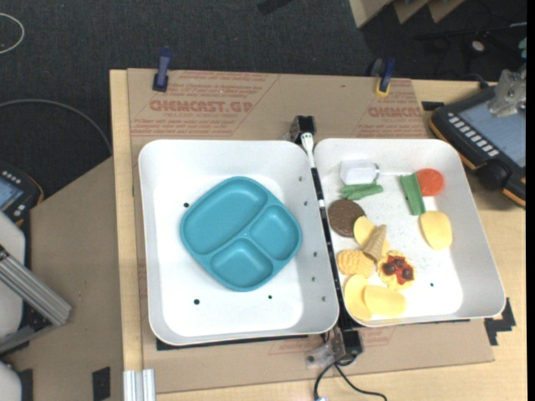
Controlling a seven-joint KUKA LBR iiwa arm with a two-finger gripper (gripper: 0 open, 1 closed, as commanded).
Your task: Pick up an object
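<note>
In the camera view, the toy food lies in the right bin [476, 249], lower right of the frame: a brown cookie [343, 215], a waffle [355, 262], a green bean [410, 194]. A blue divided plate [241, 233] sits in the left bin [163, 224]. I cannot tell what the gripper is doing. Nothing looks picked up yet, so the whole job is left.

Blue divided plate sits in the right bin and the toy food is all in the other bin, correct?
Not quite. The camera view shows the blue plate in the left bin; the toy food is all in the right bin.
</note>
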